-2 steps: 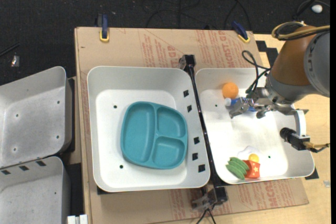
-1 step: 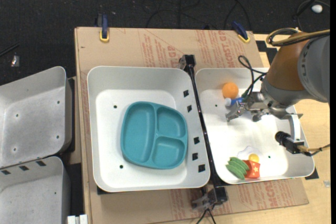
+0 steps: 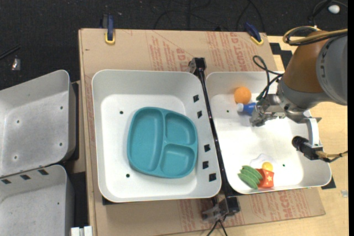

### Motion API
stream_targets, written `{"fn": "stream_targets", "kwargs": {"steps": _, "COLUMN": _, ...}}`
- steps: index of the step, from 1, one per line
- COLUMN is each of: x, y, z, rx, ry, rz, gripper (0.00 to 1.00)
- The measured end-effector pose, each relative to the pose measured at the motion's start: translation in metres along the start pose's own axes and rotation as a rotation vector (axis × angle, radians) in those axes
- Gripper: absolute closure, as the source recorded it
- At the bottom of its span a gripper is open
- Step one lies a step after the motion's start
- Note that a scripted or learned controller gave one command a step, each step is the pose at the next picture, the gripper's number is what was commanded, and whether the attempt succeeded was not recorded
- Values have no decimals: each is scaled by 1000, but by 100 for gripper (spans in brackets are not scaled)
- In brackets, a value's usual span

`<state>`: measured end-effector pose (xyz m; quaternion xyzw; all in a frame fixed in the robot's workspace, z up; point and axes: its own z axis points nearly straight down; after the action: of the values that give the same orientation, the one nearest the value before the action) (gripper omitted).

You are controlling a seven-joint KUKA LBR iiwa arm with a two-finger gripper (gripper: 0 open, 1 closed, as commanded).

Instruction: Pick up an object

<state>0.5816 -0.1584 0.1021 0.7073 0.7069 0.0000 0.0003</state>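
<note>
In the right bin [image 3: 287, 135] an orange ball [image 3: 241, 95] lies near the back left corner, with a small blue object [image 3: 246, 108] just in front of it. At the bin's front sit a green vegetable [image 3: 250, 176], a small yellow piece [image 3: 267, 166] and a red piece [image 3: 267, 179], close together. My gripper [image 3: 259, 116] hangs low over the bin's back part, right beside the blue object and just below the orange ball. The wrist hides its fingertips.
A teal divided plate [image 3: 162, 142] lies in the left bin [image 3: 110, 119]. A black divider [image 3: 209, 124] runs between the two bins. Two white trays [image 3: 33, 113] sit off the bench at the left. Cables trail around the arm at the right.
</note>
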Motion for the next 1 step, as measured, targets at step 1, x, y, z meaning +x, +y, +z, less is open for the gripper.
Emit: {"fn": "stream_targets", "kwargs": {"steps": 1, "x": 1, "y": 2, "z": -62, "rx": -2, "ry": 0, "rz": -2, "gripper": 100}}
